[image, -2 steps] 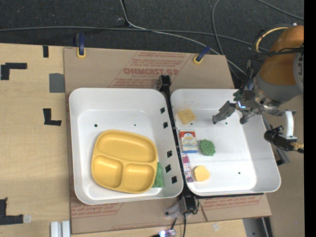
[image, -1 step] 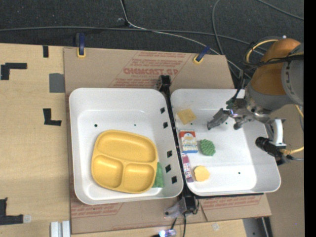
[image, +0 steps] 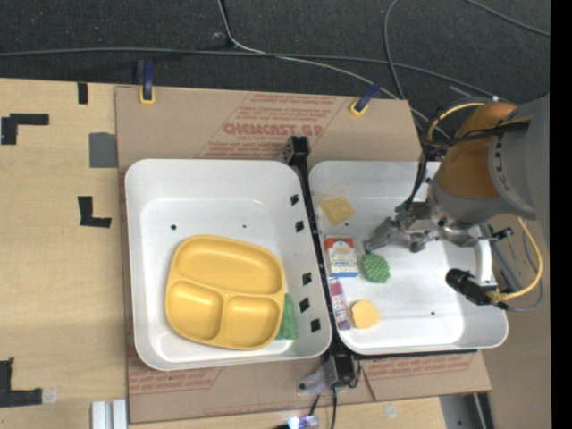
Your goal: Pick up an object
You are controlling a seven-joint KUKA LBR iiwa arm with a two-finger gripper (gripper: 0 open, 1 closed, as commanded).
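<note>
- The tool (image: 382,236) hangs low inside the right bin (image: 465,333), with its fingers spread and nothing between them.
- Just below its tips lies a small green object (image: 376,269), close but not gripped.
- Beside that, toward the divider, sits a little red-and-white packet (image: 340,256), with a pale yellow square (image: 337,209) above it and a round yellow piece (image: 365,314) below.
- The left bin (image: 147,186) holds a yellow divided tray (image: 225,291).
</note>
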